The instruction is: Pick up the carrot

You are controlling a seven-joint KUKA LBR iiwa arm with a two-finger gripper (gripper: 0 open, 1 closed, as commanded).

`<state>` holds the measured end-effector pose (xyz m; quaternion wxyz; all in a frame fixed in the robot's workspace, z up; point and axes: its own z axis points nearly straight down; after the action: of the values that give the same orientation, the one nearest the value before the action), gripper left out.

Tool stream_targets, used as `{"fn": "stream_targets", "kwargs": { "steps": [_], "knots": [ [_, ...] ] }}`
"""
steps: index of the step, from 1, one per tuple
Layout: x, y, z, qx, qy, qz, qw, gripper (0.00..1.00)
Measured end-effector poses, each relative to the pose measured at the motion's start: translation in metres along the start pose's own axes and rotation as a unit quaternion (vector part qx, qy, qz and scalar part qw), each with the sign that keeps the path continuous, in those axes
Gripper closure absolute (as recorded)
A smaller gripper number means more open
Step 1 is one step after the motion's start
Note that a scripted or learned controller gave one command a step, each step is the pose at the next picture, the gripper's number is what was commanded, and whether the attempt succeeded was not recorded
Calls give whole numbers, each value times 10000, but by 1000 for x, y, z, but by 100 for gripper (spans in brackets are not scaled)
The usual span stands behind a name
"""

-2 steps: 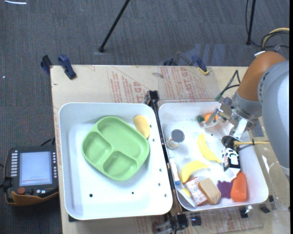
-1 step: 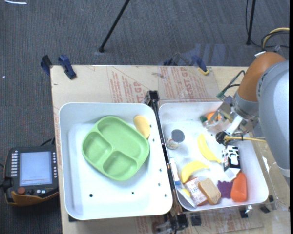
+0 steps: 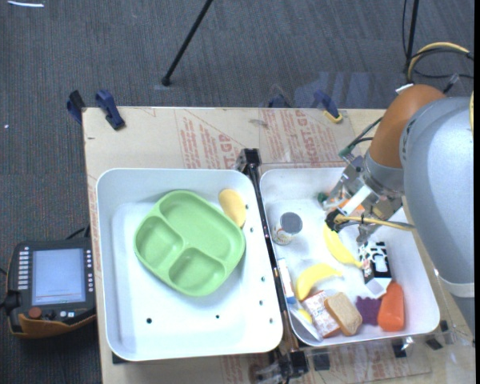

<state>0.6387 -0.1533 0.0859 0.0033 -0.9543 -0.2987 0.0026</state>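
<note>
The carrot (image 3: pixel 391 307) is a stubby orange piece lying in the front right corner of the right bin (image 3: pixel 304 184), beside a purple item and a slice of toy bread. My gripper (image 3: pixel 344 209) hangs over the middle of the right bin, well behind and to the left of the carrot and clear of it. It points down to the left, just above a yellow banana-like piece (image 3: pixel 338 246). A short orange streak shows at the gripper's tip, and I cannot tell what it is.
The right bin also holds a small grey can (image 3: pixel 290 224), a second yellow banana piece (image 3: pixel 314 278), a black-and-white item (image 3: pixel 374 260) and bread (image 3: pixel 343 314). In the left bin lie a green divided plate (image 3: pixel 190 242) and a yellow piece (image 3: pixel 233 206). A tablet rests off the bench at left.
</note>
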Motion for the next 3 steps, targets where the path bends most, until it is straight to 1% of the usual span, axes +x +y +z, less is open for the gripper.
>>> {"fn": "stream_targets", "kwargs": {
  "steps": [1, 2, 3],
  "knots": [
    [-32, 34, -2, -14, 14, 1984, 9801, 0],
    [-30, 32, -11, 7, -2, 1936, 9811, 100],
    [-59, 25, -117, -48, 39, 990, 9951, 100]
  ]
}}
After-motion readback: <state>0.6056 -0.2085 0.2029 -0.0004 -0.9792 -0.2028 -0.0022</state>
